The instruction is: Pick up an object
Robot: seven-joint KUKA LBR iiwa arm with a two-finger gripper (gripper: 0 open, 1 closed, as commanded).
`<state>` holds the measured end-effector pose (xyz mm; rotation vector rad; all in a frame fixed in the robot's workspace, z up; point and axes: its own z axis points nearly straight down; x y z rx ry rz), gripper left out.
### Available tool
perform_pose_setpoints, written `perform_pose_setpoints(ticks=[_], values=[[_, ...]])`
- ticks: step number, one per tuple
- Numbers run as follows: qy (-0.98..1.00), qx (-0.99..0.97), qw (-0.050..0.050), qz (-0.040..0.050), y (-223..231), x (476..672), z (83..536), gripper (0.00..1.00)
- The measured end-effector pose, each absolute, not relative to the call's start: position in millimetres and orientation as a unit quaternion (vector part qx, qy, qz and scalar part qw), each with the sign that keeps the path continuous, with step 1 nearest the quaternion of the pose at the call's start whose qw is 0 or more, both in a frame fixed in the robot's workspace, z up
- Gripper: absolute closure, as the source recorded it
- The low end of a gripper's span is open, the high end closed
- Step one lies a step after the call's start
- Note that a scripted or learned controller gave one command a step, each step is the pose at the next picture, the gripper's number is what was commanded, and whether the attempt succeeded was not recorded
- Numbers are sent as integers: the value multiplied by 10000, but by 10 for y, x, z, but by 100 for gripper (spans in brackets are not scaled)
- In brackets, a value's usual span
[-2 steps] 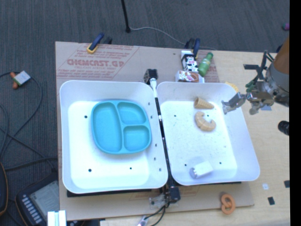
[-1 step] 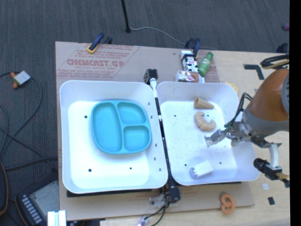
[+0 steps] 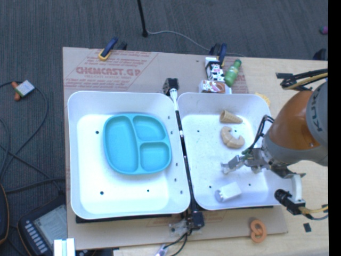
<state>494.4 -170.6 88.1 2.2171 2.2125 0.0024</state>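
The gripper [image 3: 233,166] is hovering low in the right bin [image 3: 256,104], fingers looking apart and gripping nothing; white block [image 3: 229,191] just below, so it's probably needing to drop straight and center first

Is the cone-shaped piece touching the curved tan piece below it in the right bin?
Apart. The camera view shows bare white bin floor between the cone-shaped piece and the curved tan piece.
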Motion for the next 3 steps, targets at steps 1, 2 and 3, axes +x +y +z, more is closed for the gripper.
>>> perform_pose_setpoints(ticks=[1, 2, 3], values=[[7059, 7083, 67, 9, -1715, 4952, 982, 100], [7079, 7063, -8, 0, -957, 5384, 1091, 100], [7074, 7069, -1, -1, -678, 4897, 1844, 100]])
